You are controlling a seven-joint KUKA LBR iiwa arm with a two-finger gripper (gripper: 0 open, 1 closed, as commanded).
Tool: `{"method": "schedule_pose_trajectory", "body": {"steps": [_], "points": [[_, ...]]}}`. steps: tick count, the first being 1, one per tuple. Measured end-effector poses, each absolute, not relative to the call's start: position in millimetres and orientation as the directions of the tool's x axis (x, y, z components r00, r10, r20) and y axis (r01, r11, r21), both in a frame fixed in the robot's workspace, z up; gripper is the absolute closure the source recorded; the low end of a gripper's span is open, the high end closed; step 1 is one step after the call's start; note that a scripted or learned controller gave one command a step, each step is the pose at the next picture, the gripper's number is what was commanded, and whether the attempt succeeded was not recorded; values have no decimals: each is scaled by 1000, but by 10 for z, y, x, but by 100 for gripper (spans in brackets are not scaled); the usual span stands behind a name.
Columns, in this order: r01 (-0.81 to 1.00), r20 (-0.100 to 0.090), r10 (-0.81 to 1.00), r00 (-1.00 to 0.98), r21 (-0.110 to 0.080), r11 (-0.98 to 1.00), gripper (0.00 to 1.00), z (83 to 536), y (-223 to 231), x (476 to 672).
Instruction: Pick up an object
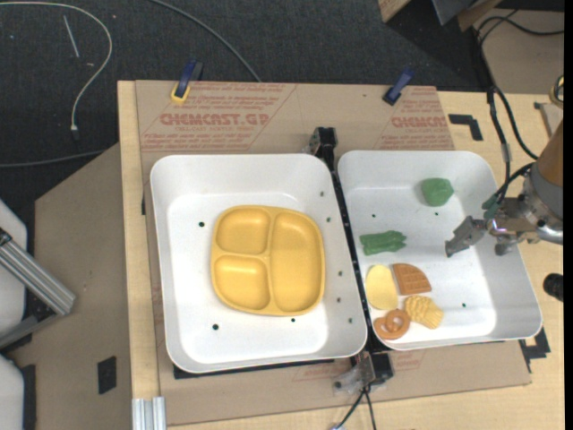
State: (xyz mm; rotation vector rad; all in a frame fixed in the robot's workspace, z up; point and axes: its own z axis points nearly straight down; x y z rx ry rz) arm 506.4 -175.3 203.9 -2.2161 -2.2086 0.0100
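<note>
On the bench sit two bins: the left bin [179, 330] carries a yellow tray [268, 259], the right bin [510, 316] the small items. The arm [548, 182] reaches in from the right, and its gripper [479, 237] hangs low over the right bin's middle, fingers spread wide, nothing between them. So this looks like the approach, no grasp yet. Nearest candidates: the green lump [436, 191] just up from it, the green piece [383, 241] to its left, then waffle [411, 279], yellow slice [380, 286], pretzel [391, 323]. Next, centre over one, descend, close.
</note>
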Motion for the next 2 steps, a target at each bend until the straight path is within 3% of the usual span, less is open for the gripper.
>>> {"method": "schedule_pose_trajectory", "body": {"steps": [1, 2], "points": [[1000, 2, 1000, 0, -2, 0, 0, 2097, -1750, 5094], [1000, 4, 1000, -1, -7, 1, 0, 1610, -1647, 5059]]}}
